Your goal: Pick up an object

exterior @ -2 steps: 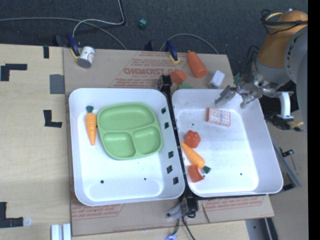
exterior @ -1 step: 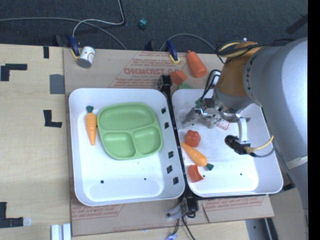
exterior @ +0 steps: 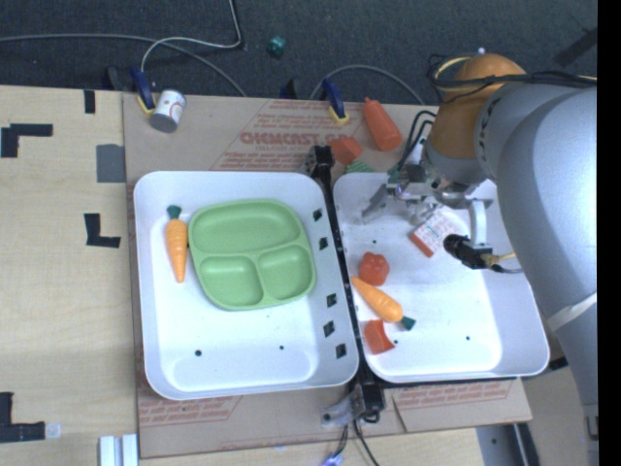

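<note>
- I see the gripper (exterior: 388, 197) low over the right bin (exterior: 505, 352), at its upper left; I cannot tell how the jaws stand.
- A toy carrot (exterior: 377, 301) lies in that bin, between two red pieces.
- In the left bin (exterior: 160, 357), another carrot (exterior: 177, 248) lies beside the green divided plate (exterior: 252, 252).

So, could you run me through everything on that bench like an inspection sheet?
Surface: two white bins, left bin and right bin, side by side on brown board.
Job's things: carrot, red piece and second red piece in the right bin; a small carrot beside the green divided plate in the left bin.
Clutter: orange toy and small can on the board behind the bins.
Claw: claw over the right bin's far end; fingers too unclear to judge.
Cables: grey cable behind the bench.
Surroundings: dark floor beyond.
</note>
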